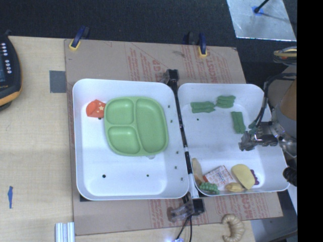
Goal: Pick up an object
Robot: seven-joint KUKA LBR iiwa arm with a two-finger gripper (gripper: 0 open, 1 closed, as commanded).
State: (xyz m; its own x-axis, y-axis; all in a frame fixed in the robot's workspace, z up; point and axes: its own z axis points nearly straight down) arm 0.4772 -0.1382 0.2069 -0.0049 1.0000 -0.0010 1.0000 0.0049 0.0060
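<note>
From my seat I saw the gripper [248, 143] low over the right bin [222, 88], near its right wall; I could not tell how it was set. Nothing showed in its grasp. Three green pieces [217, 105] lay along the bin's far side, the nearest one, an upright green strip [237, 121], just beside the gripper. A yellow piece [243, 176], a packet [219, 175] and small bits crowded the near edge. The bin's middle floor lay bare between them. In the left bin [88, 170], a green tray [136, 125] sat toward the far side, a red toy [95, 109] touching its left rim.
</note>
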